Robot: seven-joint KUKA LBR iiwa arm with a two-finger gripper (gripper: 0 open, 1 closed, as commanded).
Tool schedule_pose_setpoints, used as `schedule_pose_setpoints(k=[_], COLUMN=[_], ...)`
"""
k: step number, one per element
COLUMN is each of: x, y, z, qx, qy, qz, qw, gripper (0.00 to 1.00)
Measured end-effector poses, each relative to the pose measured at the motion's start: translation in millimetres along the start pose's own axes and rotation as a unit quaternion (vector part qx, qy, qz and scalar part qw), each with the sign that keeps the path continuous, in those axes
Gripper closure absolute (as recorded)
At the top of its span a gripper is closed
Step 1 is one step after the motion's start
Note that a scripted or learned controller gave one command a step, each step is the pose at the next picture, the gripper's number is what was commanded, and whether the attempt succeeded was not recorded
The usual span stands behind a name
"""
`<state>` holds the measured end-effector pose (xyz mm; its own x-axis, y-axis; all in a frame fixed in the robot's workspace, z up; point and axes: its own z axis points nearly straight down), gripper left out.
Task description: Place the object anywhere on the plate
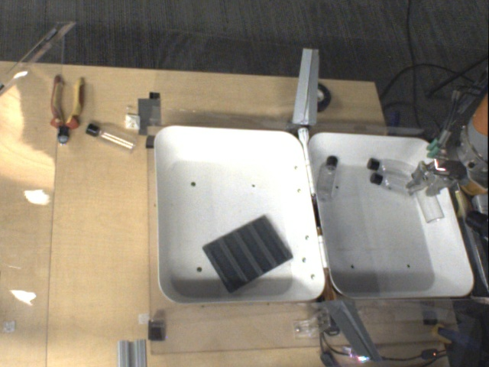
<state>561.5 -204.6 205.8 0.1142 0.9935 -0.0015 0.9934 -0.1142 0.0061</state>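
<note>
Dark ridged plate (pixel 247 252) lies tilted in left bin (pixel 176 151).

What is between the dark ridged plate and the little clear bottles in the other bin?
In the camera view, the bin walls where both bins meet lie between the dark ridged plate and the clear bottles.

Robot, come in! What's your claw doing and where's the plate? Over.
Claw over right bin, near clear vials. Dark ridged plate in left bin. Path clear.
</note>
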Motion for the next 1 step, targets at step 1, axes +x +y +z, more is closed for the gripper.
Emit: schedule_pose_setpoints(k=[1], x=[95.4], y=[45.1], z=[-4.0], qx=[0.002], qy=[0.000], qz=[0.108], qw=[0.9941], gripper=[1.00])
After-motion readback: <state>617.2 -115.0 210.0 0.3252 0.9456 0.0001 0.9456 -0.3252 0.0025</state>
